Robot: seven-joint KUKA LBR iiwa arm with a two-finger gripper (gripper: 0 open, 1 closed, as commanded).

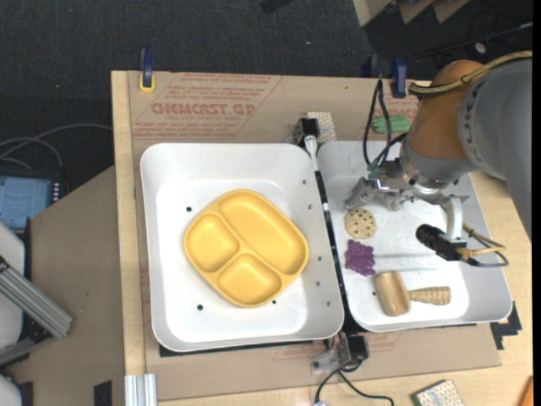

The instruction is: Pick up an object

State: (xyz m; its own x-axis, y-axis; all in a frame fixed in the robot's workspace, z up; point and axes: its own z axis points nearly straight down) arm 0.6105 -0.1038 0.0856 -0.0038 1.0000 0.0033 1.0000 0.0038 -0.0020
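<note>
Over the far-left part of the shallow white right bin (483,288), the two-finger gripper (378,191) is hanging from the grey arm with the orange band (439,117), which is reaching in from the right. From this slanted overhead angle I cannot tell whether the jaws are released or clenched, and nothing is showing as held in them.

Just near of the gripper, a round tan cookie with dark chips (360,222) is lying flat on the bin floor, close to the bin's left wall. Nearer again, a purple bunch of toy grapes (360,258) is sitting just beside the cookie. Towards the near edge, a short tan wooden cylinder (391,293) is lying on its side with a ridged tan cone-shaped piece (429,295) touching it on the right; whether the two are joined cannot be told.

To the left, the shallow white left bin (161,227) is carrying a yellow three-compartment plastic plate (245,245), well apart from the gripper.

The work is looking like an approach stage: the tool is standing above the bin, with no pick made yet. The cookie is the closest candidate. Taking it is going to call for a short shift towards the near side, a descent to the bin floor, and a closing across the thin disc, which is offering little height to grip.
</note>
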